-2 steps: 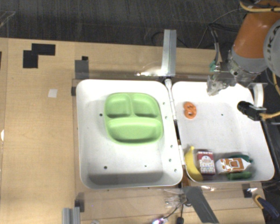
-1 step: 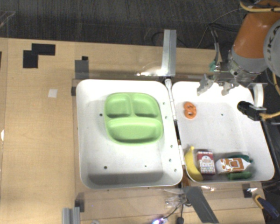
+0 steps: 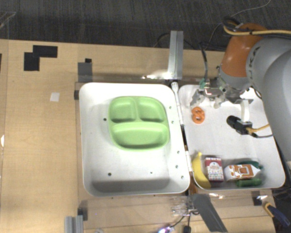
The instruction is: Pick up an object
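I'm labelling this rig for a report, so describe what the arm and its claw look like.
The arm is bulky and rounded, light grey, with an orange band above the wrist. Yellowish and black cables loop over it. The claw is a small metallic silver piece with dark parts.

You see the arm (image 3: pixel 274 76) reaching over the right bin (image 3: pixel 266 144) at its far end, the gripper (image 3: pixel 207 95) just above a small orange ring (image 3: pixel 198 114). A banana (image 3: pixel 199 171) and two small cartons (image 3: pixel 213 169) lie along the near edge. The left bin (image 3: pixel 92 144) holds a green divided tray (image 3: pixel 137 122).
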Controlling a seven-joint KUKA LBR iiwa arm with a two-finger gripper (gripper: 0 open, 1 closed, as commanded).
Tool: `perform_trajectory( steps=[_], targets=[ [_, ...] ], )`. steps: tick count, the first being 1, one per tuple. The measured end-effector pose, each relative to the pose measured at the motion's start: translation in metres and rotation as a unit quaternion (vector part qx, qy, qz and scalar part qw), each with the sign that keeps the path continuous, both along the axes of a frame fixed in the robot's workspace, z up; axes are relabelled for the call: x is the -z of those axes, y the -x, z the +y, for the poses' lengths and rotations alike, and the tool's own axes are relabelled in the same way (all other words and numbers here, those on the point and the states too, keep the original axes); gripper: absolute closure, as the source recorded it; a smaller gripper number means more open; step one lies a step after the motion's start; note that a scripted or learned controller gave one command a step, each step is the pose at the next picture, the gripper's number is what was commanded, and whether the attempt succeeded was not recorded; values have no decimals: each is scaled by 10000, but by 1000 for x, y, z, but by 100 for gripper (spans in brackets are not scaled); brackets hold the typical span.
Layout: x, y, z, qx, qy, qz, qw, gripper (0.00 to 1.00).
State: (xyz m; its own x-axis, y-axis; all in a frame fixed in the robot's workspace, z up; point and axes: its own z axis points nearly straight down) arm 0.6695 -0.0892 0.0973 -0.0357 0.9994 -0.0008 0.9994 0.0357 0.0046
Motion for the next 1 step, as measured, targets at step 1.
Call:
perform_trajectory(
  steps=[1],
  targets=[
    [-90, -1, 9, 460, -3, -14, 9989, 0]
  ],
)
